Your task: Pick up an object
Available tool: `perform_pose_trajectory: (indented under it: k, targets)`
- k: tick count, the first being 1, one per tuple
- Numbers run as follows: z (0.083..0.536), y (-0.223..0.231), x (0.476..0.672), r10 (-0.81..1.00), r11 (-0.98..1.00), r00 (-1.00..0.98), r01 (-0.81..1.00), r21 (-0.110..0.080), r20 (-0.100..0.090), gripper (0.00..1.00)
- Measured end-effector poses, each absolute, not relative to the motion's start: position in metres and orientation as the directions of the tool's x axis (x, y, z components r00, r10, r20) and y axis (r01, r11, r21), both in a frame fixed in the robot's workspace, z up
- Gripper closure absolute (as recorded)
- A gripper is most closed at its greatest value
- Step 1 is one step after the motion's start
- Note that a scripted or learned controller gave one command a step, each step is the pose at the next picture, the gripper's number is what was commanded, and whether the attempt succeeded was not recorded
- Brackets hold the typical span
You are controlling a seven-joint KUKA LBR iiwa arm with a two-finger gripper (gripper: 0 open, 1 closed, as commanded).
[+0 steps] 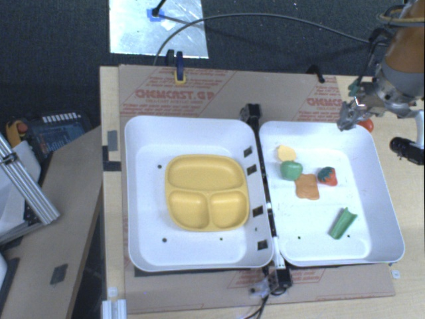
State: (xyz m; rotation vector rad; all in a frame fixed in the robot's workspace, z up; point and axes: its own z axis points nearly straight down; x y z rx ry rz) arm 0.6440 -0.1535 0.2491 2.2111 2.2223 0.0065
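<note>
Over right bin's (pixel 382 198) far edge, gripper (pixel 350 119), fingers' state unclear; five small items inside; one yellow tray (pixel 206 191) left.

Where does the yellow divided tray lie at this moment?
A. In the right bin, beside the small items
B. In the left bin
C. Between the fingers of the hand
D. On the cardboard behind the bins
B. The yellow divided tray rests flat on the floor of the left bin, while the small food-like items lie in the right bin, and the hand is over the right bin's far edge.
</note>
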Motion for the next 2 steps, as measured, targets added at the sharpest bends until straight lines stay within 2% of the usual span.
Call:
perform_pose_trajectory:
  k: [1, 2]
  targets:
    - [0.284, -0.154, 0.645, 1.0, 0.005, -0.005, 1.0, 0.006, -0.002, 1.0]
    - [0.267, -0.11, 0.616, 1.0, 0.008, -0.008, 1.0, -0.001, 0.001, 1.0]
